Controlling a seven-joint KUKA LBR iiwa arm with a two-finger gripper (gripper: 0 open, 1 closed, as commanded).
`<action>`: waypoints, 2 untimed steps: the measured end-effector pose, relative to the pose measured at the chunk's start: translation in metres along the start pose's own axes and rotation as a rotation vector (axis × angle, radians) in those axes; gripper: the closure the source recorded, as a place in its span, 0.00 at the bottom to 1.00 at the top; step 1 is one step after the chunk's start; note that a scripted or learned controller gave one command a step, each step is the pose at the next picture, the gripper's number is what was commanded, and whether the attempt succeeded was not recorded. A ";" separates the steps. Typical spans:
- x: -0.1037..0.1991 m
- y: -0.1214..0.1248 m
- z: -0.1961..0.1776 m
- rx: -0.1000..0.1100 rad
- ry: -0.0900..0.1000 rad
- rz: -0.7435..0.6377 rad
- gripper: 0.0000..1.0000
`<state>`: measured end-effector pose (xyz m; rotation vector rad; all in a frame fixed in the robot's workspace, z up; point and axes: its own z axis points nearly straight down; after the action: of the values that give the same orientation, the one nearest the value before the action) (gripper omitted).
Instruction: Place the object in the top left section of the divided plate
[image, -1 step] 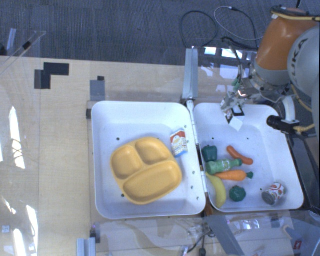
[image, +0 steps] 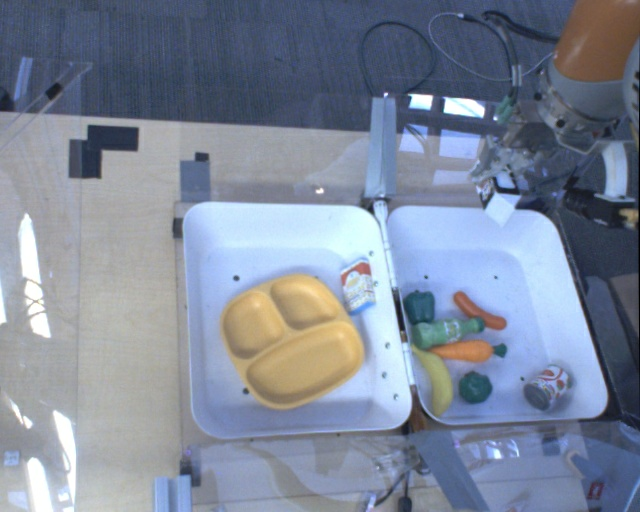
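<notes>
1. My tool (image: 497, 170) hangs above the far rim of the right white bin (image: 540, 240), at the end of my grey arm with its orange band (image: 598, 40); I cannot tell its state from this view.
2. The yellow divided plastic plate (image: 292, 340) lies in the left white bin (image: 210, 250), with 2 small sections toward the far side and 1 large section nearer the camera; all 3 are bare.
3. A small white and red carton (image: 358, 286) lies tilted just beside the plate's far right edge, close to the wall between the 2 bins; it is outside the plate.
4. In the right bin, a dark green toy pepper (image: 419, 305), a green bottle (image: 448, 331), an orange toy carrot (image: 468, 351), a red-orange sausage shape (image: 480, 310), a yellow banana (image: 434, 379) and a green broccoli-like piece (image: 475, 387) cluster near the left wall; a small printed can (image: 547, 386) lies apart at the near right corner.
5. Both bins sit on the pale wooden table (image: 100, 300).
</notes>
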<state>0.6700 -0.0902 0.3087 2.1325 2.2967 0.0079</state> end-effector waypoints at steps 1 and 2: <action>0.059 0.004 -0.004 0.002 0.002 -0.303 1.00; 0.030 0.002 -0.059 -0.001 0.000 -0.488 1.00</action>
<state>0.6697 -0.0599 0.3674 1.5134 2.7431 0.0056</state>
